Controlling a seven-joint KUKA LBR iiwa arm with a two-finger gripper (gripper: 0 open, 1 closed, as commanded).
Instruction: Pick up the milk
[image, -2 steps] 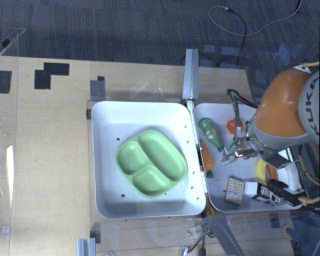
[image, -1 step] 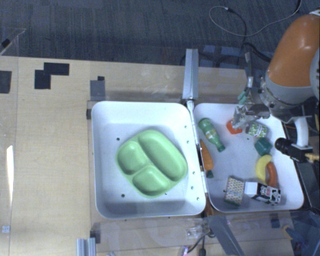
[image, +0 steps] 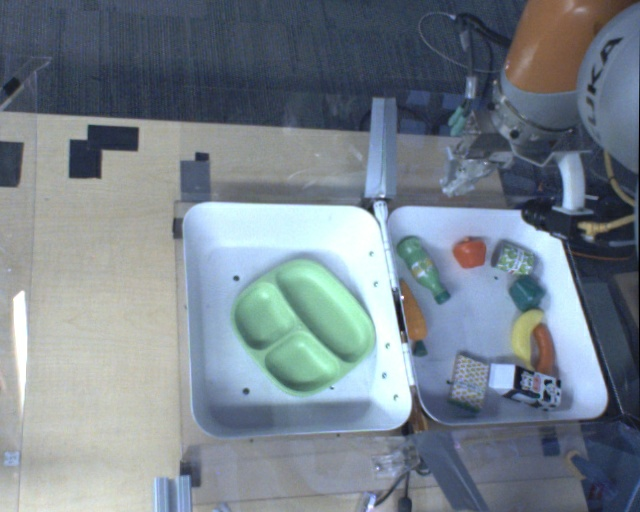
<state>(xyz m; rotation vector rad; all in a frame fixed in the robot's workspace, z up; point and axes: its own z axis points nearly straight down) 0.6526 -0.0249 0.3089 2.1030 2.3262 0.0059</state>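
At the lower right of the frame, near the front rim of the right bin (image: 590, 400), lies the milk (image: 528, 385), a small white carton with black patches, resting on its side. Just to its left, touching or nearly so, sits a small speckled box (image: 467, 380). A little further up, toward the right wall, a yellow banana (image: 524, 334) lies against a red-orange sausage (image: 544, 348). Along the left wall of the same bin a carrot (image: 414, 318) lies lengthwise, and above it a green bottle (image: 421, 267) lies tilted with its cap toward the lower right. Further back are a teal cup (image: 526, 292), a green patterned can (image: 514, 259) and a red tomato-like piece (image: 468, 252), each a little apart from the others. The left bin (image: 200, 300) holds a light green divided plate (image: 303, 325) with three compartments, set near its middle. Beyond the far rim of the right bin, in the upper right of the frame, the gripper (image: 466, 176) hangs above the bench, well apart from the milk; nothing sits between its fingers, and whether they are spread or closed cannot be told from here. The arm (image: 560, 50) with its orange band rises behind it at the top right corner.
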